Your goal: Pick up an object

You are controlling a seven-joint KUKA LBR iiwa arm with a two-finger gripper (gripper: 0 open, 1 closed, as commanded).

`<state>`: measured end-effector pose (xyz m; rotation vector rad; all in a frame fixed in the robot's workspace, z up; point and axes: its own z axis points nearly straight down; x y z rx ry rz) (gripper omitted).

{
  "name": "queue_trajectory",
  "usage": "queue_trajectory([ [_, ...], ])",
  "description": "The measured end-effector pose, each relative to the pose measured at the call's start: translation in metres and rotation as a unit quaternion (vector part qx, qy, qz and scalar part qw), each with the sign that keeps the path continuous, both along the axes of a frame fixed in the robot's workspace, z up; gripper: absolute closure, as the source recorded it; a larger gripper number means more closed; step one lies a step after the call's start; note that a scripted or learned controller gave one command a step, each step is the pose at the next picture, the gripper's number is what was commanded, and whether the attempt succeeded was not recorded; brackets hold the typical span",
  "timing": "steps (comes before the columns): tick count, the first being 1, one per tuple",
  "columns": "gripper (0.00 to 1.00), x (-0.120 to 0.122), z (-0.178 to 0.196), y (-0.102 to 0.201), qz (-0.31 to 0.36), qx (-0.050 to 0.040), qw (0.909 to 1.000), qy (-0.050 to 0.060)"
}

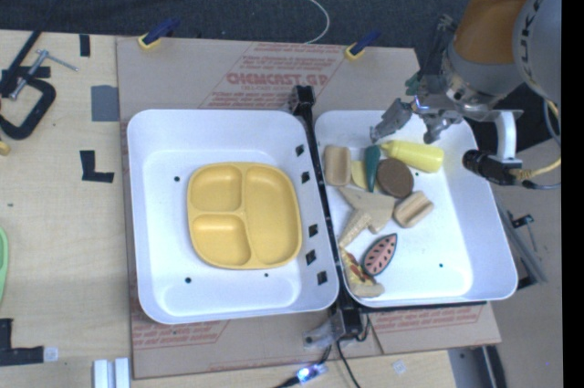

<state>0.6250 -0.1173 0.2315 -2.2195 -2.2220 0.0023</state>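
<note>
At your far left a black clamp (26, 99) lies on the bench (64, 222), clear of both bins; next comes the left bin (155, 194), and in its middle sits a yellow plate (245, 214) with three compartments, flat and touching nothing else; a row of black clips (315, 194) runs down the seam where the two bins meet.

Move on to the right bin (474, 258); your pickable things are bunched in its left half; a tan block (337, 165) stands nearest the seam, with a teal piece (371, 167) just beside it; a brown disc (395, 178) touches the teal piece on its right, and a yellow cylinder (415, 155) lies across the top of that group, tilted slightly; below them you see a pale star-like shape (365, 214) and a tan cork-like piece (412, 211) side by side; lower still lies a red and grey leaf-shaped thing (380, 255), with a small pale item (361, 284) by the bin's near wall.

The gripper (415, 117) hangs over the bin's far edge, just above the yellow cylinder; its two fingers (391, 120) are spread apart, and nothing sits between them; the arm (497, 21) rises away to your right.
</note>
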Motion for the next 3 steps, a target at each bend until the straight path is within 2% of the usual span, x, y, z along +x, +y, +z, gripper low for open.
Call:
queue_trajectory([
  [1, 0.00, -0.037, -0.153, 0.001, 0.000, -0.0004, 1.0000, 0.002],
  [2, 1.00, -0.033, -0.135, 0.001, 0.000, -0.0003, 1.0000, -0.002],
  [3, 1.00, -0.032, -0.041, 0.086, 0.004, 0.0012, 1.0000, -0.004],
])
